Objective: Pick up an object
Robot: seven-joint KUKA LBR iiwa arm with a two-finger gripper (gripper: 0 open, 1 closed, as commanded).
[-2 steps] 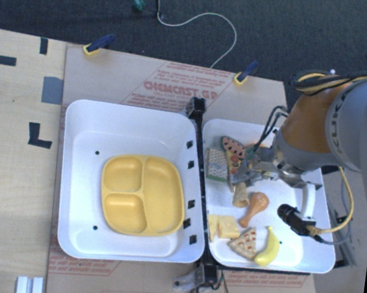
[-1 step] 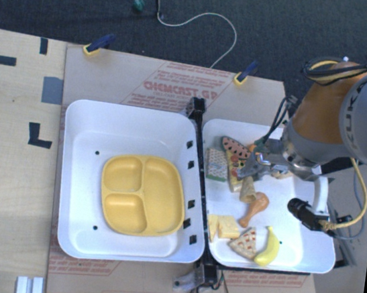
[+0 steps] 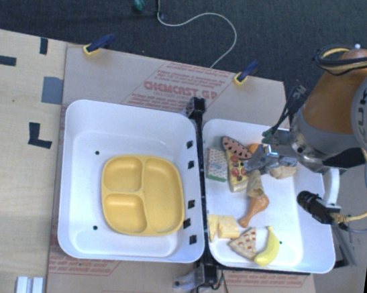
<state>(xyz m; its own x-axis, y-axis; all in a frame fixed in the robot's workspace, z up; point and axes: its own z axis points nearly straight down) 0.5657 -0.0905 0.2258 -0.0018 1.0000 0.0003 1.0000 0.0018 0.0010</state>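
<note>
A grey robot arm [image 3: 342, 104] with an orange band reaches in from the right over the right bin [image 3: 310, 258], one of two shallow white bins sitting side by side on a sheet of brown cardboard [image 3: 171, 86]. Everything below is placed relative to that right bin. The gripper [image 3: 267, 160] hangs low over the bin's upper middle, just above a cluster of toy food; whether it is spread wide, narrowed, or gripping something cannot be told from this angle. Directly beside the gripper, toward the bin's upper left, lies a pizza slice [image 3: 238, 155] with red and dark toppings, and against the left wall next to it sits a pale green speckled block [image 3: 217, 165]. A chicken drumstick [image 3: 254, 206] lies near the bin's centre, just below the gripper, with a small tan piece [image 3: 284, 171] beside the gripper on its right. Along the bin's lower edge are pale yellow cheese pieces [image 3: 221, 227], a second pizza slice [image 3: 244, 243], and a banana [image 3: 268, 248] touching that slice. To the left of the right bin, the left bin [image 3: 84, 128] holds a yellow divided plate [image 3: 141, 194] with three compartments. A white cable [image 3: 194, 19] curves across the dark floor beyond the cardboard.
</note>
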